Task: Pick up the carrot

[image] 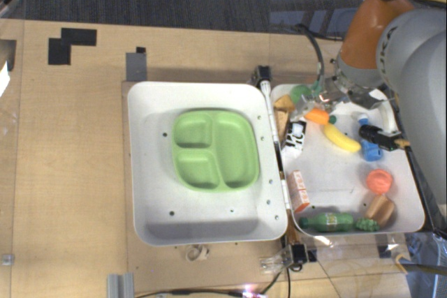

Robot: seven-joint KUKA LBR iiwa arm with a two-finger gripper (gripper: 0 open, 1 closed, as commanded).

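Camera view: carrot [318, 117] just below pincer [323, 98].

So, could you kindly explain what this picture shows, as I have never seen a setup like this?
This is a single camera fixed above a wooden bench, looking down at a slant. The grey shape with an orange band on the right is a robot arm, moved by a program. Its hand hangs over the back of the right bin, just above a small orange carrot, which it is meant to pick up. I cannot tell whether it grips anything. Nearby lie a toy banana, a green bottle and other small toys. The left bin holds a green divided plate.
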